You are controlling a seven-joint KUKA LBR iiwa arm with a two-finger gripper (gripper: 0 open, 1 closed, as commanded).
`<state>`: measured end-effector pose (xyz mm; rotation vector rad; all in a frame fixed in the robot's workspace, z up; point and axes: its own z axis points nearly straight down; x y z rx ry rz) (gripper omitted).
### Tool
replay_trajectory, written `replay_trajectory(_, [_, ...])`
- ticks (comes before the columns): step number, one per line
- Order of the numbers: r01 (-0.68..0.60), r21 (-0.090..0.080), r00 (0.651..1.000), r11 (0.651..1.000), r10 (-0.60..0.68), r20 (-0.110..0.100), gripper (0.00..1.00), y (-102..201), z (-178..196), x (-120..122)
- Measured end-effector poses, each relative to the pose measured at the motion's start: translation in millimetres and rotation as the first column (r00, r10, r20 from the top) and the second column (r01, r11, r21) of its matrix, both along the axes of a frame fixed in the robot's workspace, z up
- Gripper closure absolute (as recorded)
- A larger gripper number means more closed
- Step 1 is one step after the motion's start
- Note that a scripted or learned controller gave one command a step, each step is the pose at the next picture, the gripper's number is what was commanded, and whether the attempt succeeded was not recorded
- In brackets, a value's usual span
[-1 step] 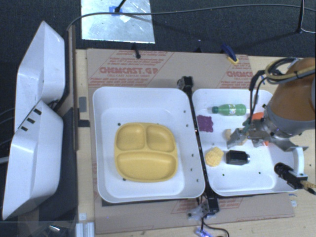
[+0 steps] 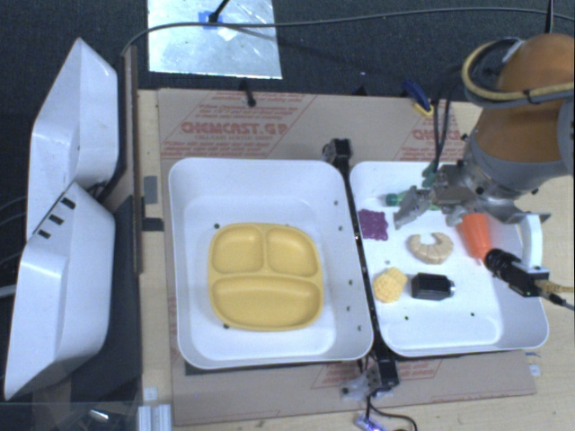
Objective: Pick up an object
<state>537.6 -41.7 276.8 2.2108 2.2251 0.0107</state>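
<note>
Arm (image 2: 526, 106): grey with an orange band, reaching in from the right, over the upper part of the right bin
Pincer (image 2: 415, 206): low over the right bin's upper middle, just above and left of the croissant; open or shut — cannot tell, nothing seen held in it
Right bin (image 2: 449, 335): white, shallow, holding five small things
Purple piece (image 2: 373, 224): near the bin's left wall, just left and below the pincer
Croissant (image 2: 430, 247): pale tan, curved, mid-bin, lying flat, apart from its neighbours
Orange cone (image 2: 475, 232): right of the croissant, partly under the arm
Yellow corn piece (image 2: 390, 285): lower left of the bin, just beside the black block
Black block (image 2: 431, 285): below the croissant, right of the corn piece, not touching it
Left bin (image 2: 193, 241): white, beside the right bin, holding the yellow tray
Yellow tray (image 2: 265, 275): three compartments, flat in the middle of the left bin
Tabletop (image 2: 234, 124): cardboard sheet with red print under both bins
Foil sheet (image 2: 214, 23): shiny square on dark floor above the tabletop
</note>
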Motion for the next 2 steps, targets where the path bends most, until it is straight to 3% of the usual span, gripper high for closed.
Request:
replay_trajectory(1, [0.006,-0.001,1.000,1.000,-0.006,-0.006,1.00,-3.2,7.3,-1.2])
replay_trajectory(2, [0.005,-0.001,1.000,1.000,-0.005,-0.008,1.00,10.0,10.2,-1.8])
